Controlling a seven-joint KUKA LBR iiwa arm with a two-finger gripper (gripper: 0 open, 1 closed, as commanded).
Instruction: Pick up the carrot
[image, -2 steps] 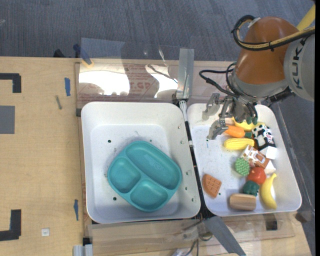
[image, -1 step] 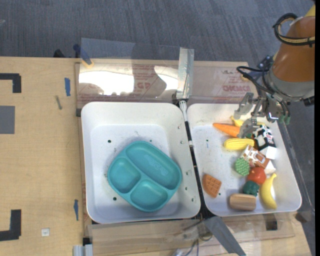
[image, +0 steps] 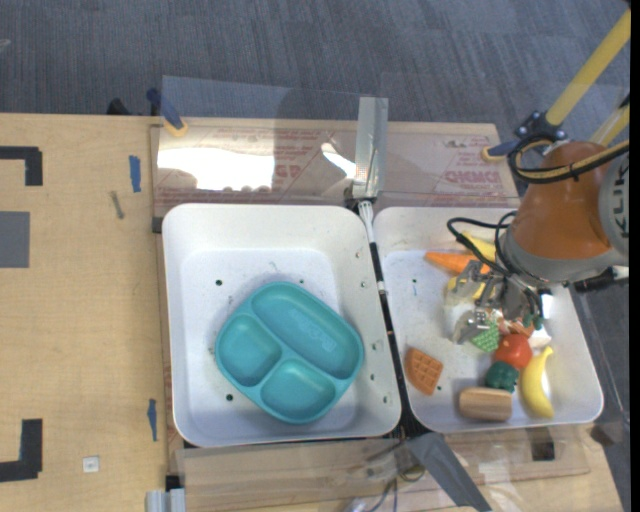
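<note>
Hovering claw (image: 478, 312) beside carrot (image: 449, 262)

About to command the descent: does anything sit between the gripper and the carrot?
Nothing visible does. The gripper hangs in the right bin, and the carrot lies just beside it toward the back, uncovered.

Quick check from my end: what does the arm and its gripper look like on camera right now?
The arm has a broad orange band above the wrist with grey housing beside it, and black cables looping around and beneath the band. A yellow rod runs diagonally behind it. The gripper is bare silvery metal with small dark parts, over the right bin.
</note>
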